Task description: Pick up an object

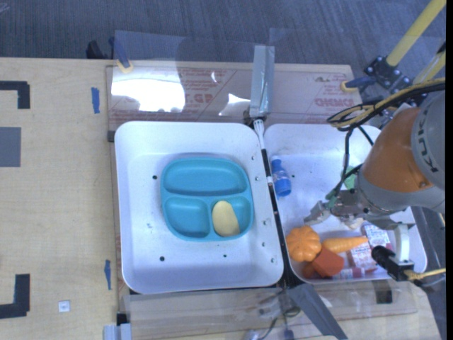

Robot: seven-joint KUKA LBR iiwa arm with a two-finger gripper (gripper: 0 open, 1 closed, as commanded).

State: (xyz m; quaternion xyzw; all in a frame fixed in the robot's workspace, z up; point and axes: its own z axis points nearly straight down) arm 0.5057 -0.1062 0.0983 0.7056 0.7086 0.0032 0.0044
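Arm: we see it [403, 161] reaching in from the right edge of the frame, over the right bin [311, 147].
Tool: it [338, 207] hangs low in the right bin; we cannot tell its state.
Right bin: we count a small orange pumpkin [304, 242], a carrot-like piece [345, 244] and a red block [328, 263] clustered lower right, with a blue bottle [281, 178] near the divider.
Left bin: a blue divided tray [205, 193] holds a yellow lemon-like piece [225, 219] in its lower right compartment.

Glossy plastic bins [134, 190]; matt wood bench [49, 190].
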